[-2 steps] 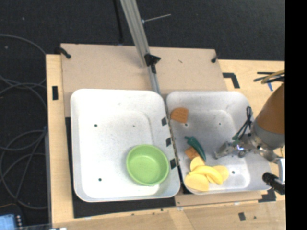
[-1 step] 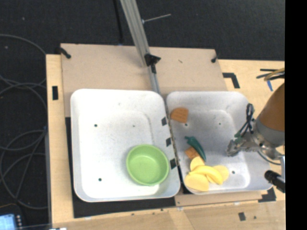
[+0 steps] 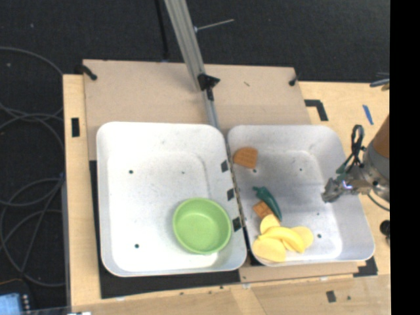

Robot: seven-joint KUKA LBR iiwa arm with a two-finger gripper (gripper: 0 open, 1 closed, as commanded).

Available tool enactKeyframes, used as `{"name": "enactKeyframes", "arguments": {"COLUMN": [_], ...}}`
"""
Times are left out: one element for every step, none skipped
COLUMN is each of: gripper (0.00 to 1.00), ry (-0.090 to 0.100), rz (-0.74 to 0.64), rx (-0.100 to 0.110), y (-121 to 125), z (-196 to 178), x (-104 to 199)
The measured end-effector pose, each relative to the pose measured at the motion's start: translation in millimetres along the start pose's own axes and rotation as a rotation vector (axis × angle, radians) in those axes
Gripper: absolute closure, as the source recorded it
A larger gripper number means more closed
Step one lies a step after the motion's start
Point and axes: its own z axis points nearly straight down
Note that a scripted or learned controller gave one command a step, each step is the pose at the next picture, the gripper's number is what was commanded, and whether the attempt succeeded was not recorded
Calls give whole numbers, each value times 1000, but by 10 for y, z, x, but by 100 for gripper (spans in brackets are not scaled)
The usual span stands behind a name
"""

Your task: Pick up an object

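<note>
The right bin (image 3: 328,146) holds a tan rounded piece (image 3: 245,157) near its far left corner, a dark green pepper-like piece (image 3: 268,200) in the middle, a small orange-brown piece (image 3: 262,209) beside it, and a cluster of yellow pieces (image 3: 283,239) at the front. A green bowl (image 3: 202,225) sits in the left bin (image 3: 131,156) at its front right. My gripper (image 3: 333,192) hangs over the right side of the right bin, apart from all the objects, with nothing visible between its fingers.
A grey metal post (image 3: 187,38) slants from the top down to the gap between the bins. The bins rest on a brown board (image 3: 164,90) on the wooden bench. Cables lie on the dark floor at the left.
</note>
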Motion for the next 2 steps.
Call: {"name": "enactKeyframes", "arguments": {"gripper": [100,100], "ry": [-1,0], "rz": [-1,-1], "rx": [-1,1], "y": [56,77], "z": [-641,-1183], "x": [-47,-63]}}
